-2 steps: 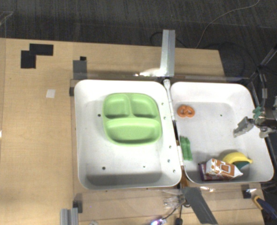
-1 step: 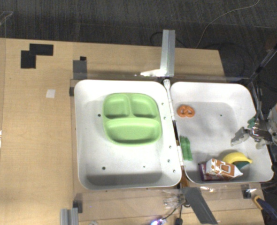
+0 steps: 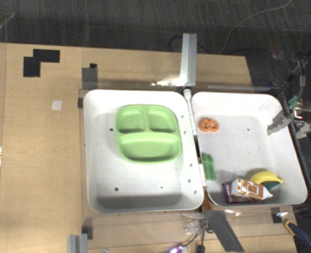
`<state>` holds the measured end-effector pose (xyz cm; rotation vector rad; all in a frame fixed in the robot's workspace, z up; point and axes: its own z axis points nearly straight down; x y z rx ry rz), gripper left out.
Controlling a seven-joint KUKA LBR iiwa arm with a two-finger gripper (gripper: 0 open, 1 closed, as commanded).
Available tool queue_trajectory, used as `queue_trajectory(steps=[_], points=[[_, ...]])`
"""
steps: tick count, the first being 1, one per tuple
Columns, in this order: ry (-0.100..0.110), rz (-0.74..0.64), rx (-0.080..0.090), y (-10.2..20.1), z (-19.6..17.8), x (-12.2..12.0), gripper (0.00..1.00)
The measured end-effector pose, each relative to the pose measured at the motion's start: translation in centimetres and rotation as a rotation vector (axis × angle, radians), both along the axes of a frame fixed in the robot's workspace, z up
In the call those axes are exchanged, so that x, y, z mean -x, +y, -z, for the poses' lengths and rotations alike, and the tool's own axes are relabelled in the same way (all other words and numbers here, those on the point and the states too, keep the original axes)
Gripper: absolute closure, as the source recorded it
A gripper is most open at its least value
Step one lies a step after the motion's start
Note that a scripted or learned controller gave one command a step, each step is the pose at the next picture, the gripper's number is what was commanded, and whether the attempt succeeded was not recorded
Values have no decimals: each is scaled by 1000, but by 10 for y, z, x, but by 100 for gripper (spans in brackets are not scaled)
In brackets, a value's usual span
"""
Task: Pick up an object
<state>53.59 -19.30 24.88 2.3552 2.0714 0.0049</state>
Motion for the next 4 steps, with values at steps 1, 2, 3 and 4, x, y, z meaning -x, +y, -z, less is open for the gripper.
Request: queue_trajectory(steps=[1, 2, 3, 4], points=[[3, -74, -1, -1, 23, 48, 0], [2, -73, 0, -1, 23, 48, 0], [-2, -78, 1, 0, 12, 46, 100], [-2, -77, 1, 0, 12, 46, 0]])
